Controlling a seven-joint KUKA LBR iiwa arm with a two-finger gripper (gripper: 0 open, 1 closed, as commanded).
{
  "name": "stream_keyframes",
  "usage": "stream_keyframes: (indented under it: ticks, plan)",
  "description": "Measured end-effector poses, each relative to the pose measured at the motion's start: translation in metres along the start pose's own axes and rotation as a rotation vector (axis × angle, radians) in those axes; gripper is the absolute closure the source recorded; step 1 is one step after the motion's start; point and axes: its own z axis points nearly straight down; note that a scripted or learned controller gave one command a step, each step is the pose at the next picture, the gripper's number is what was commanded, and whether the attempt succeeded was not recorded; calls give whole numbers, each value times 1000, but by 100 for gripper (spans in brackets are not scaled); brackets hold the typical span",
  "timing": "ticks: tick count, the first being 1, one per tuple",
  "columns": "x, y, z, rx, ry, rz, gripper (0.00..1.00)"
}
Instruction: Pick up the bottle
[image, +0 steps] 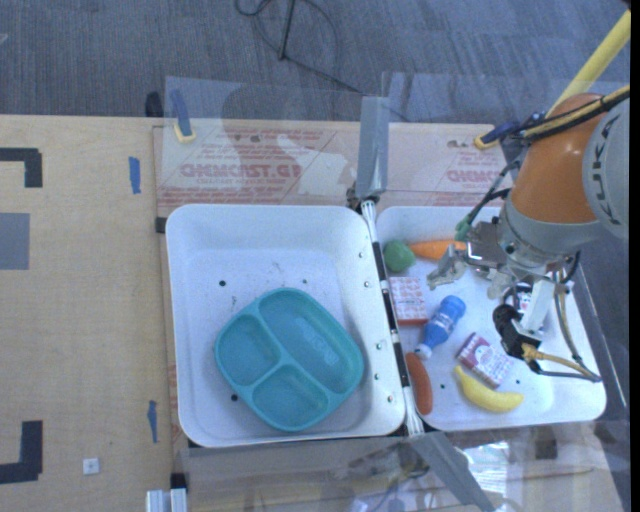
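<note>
The blue bottle (444, 322) with a white cap lies on its side in the right bin (590, 400), cap pointing to the lower left. My gripper (468, 276) hangs just above and to the right of the bottle's upper end, near the bin's middle. Its fingers stand open with nothing between them. The bottle lies free on the bin floor.
Around the bottle lie a small red-and-white box (407, 299), a green ball (399, 255), a carrot (436, 248), a red carton (483, 361), a banana (487, 392) and a sausage (419, 383). The left bin (200, 240) holds a teal divided plate (288, 357).
</note>
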Motion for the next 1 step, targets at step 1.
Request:
stream_keyframes:
  ticks: [1]
  plan:
    - [-39,-8,91,-1,0,-52,0]
